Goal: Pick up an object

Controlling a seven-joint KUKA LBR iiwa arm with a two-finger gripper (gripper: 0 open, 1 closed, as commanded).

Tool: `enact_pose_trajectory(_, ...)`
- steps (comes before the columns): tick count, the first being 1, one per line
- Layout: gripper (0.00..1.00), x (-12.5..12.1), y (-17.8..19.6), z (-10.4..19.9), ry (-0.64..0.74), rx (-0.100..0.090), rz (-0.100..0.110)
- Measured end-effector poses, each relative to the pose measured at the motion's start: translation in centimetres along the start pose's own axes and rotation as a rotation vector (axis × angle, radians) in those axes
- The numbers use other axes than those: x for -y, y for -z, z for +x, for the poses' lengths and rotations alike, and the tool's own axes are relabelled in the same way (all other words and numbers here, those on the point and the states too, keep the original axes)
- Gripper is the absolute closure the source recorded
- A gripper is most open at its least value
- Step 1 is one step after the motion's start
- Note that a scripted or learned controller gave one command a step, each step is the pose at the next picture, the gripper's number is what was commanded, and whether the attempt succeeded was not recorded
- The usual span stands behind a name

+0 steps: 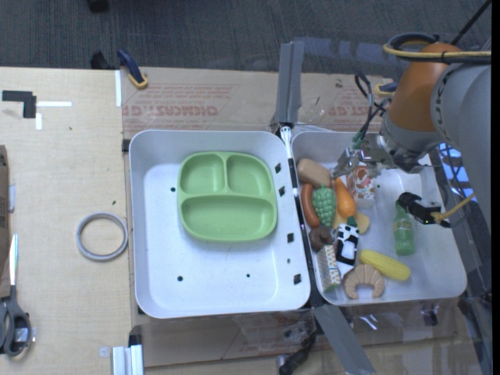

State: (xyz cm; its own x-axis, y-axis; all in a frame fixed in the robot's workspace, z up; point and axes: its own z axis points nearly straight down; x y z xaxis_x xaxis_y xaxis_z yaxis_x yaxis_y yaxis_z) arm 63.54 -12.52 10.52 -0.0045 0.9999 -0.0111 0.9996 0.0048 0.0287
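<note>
I see an orange toy carrot (344, 197) lying in the right bin (434, 250), between a green corn cob (323, 203) and a white carton (362, 183). The arm (422, 92) bends down from the right. Its gripper (349, 162) hangs just above the carrot, and I cannot tell if it is closed. The red print on the cardboard (195, 100) is not readable for me.

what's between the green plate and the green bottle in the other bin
In the camera view, between the green divided plate and the small green bottle lie the bins' adjoining walls, then toy food: a hot dog, an orange carrot, and green corn.
</note>
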Motion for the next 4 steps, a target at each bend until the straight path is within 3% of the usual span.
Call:
enact_pose_trajectory(1, 0.0, 3.2, 10.4, 3.6, -0.011, -0.009, 0.034)
enact_pose_trajectory(2, 0.0, 3.2, -1.7, -0.6, 0.104, -0.011, 0.034)
enact_pose_trajectory(3, 0.0, 1.2, 3.1, -2.3, -0.039, -0.009, 0.033)
enact_pose_trajectory(4, 0.0, 2.7, -1.5, 0.4, -0.026, -0.01, 0.033)
